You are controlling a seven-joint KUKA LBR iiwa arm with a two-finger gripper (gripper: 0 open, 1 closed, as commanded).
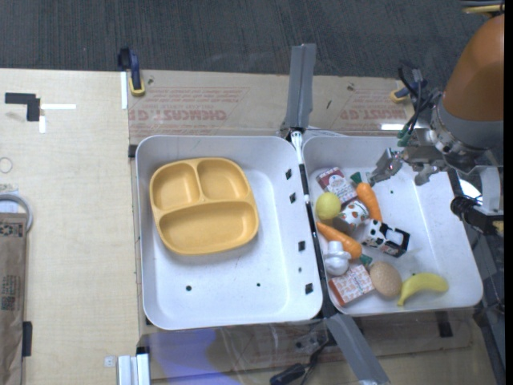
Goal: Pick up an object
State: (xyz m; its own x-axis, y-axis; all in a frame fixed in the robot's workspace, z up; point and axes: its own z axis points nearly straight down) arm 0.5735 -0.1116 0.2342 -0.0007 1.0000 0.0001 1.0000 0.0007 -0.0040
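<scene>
The open, empty pincer [405, 165] hangs near the right bin's [449, 255] far edge; the small orange carrot [368, 200] lies just left and nearer, pointing away.

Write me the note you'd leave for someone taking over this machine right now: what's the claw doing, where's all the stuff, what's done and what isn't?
Gripper: above the back of the right bin, nothing seen between its jaws; whether they are open or shut can't be told.
Things: all in the right bin's left and front parts: two carrots, lemon, banana, egg, garlic, a cow figure and small packets.
Left bin: holds a yellow divided plate.
Done: nothing picked up yet.
Left: grasp any one object and lift it.
</scene>
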